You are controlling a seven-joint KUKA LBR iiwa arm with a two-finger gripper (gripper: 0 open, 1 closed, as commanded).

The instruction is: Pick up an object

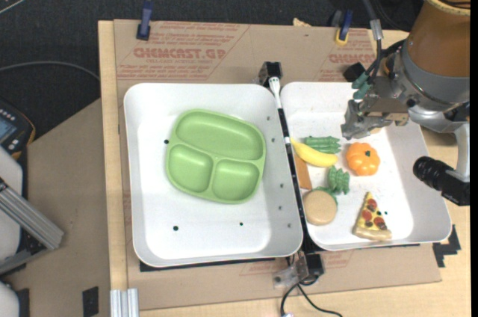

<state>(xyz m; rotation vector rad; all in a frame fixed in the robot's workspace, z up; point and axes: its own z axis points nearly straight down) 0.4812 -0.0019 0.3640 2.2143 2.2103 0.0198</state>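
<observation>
The right bin (418, 229) holds several toy foods: a yellow banana (314, 155), green beans (323, 143), an orange pumpkin-like fruit (363, 159), a green broccoli piece (339, 180), a tan round cookie (322, 207), a pizza slice (371, 219) and a thin orange stick (304, 175). My gripper (361, 125) hangs over the bin's upper middle, just above and to the right of the beans and above the orange fruit. I see nothing held in it.
A green three-compartment plate (216, 155) lies in the left bin (149, 211). Blue clamps (143, 22) hold the cardboard base at the back. A black cylinder (442, 178) juts in at the right edge by the right bin.
</observation>
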